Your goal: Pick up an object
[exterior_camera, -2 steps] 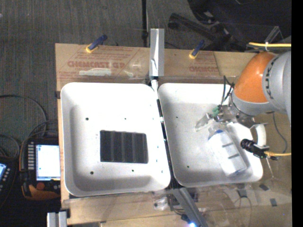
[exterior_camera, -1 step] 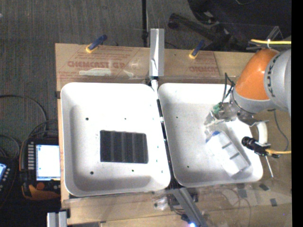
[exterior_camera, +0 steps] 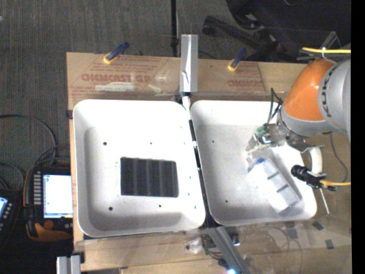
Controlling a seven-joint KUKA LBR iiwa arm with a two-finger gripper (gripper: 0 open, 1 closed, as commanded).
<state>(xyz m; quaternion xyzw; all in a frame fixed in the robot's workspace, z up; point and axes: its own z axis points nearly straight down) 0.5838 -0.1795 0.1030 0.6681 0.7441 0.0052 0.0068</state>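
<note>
Two white bins sit on the counter [exterior_camera: 80, 79]; a dark ridged block [exterior_camera: 149, 177] lies in the left bin [exterior_camera: 91, 124]. Over the right bin [exterior_camera: 228, 124], the pincer [exterior_camera: 274, 178] hangs.

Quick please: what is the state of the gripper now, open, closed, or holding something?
Gripper: cannot be told. It is low in the right bin, over a pale translucent object.

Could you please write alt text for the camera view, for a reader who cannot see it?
A grey arm with an orange band reaches over the right shallow white bin, its gripper low inside. The left shallow white bin holds a flat dark ribbed rectangular object.
</note>
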